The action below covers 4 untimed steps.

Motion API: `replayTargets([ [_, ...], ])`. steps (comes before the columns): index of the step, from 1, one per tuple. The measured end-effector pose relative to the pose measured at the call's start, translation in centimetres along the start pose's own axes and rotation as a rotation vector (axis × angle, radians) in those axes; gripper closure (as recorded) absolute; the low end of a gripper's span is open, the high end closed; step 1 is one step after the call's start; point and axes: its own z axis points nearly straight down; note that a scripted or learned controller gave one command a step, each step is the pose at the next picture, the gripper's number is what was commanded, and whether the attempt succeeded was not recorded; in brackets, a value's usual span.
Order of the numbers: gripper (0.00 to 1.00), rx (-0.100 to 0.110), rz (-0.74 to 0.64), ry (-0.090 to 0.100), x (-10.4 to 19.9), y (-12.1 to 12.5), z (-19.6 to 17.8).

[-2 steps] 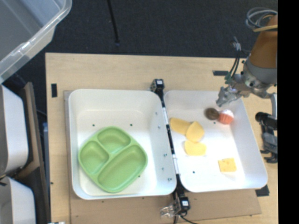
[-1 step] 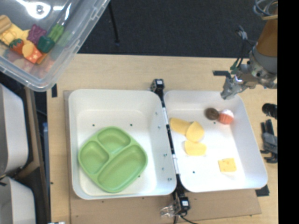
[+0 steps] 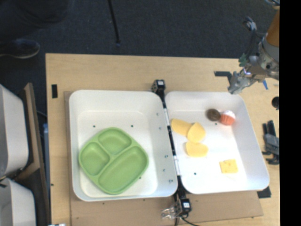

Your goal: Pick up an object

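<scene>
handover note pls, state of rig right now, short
Gripper: above the far right corner of the right white bin, nothing seen between its fingers.
Right bin: three pale yellow rounded pieces near its left wall, a flat yellow square slice nearer the front, a small brown round item touching an orange and white item at the back.
Left white bin: a green three-compartment plastic plate.
Done: nothing picked.
Left: descend, grasp one item, lift.

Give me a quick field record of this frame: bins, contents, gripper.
left bin: green divided plate, three compartments
right bin: three yellow rounded pieces, yellow cheese-like square, small brown item touching an orange-and-white item
gripper: above the right bin's far right corner, holding nothing visible
task status: no object picked yet
</scene>
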Motion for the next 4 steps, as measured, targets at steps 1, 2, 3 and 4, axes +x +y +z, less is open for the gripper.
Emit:
replayTargets([
  [1,1.0,0.003,-0.003,0.001,4.9,-0.3,-0.2],
  [2,1.0,0.004,-0.004,0.002,11.0,-1.0,0.8],
  [3,1.0,0.003,-0.003,0.002,15.7,-1.1,1.1],
  [4,1.0,0.004,-0.004,0.002,21.3,-3.0,2.1],
])
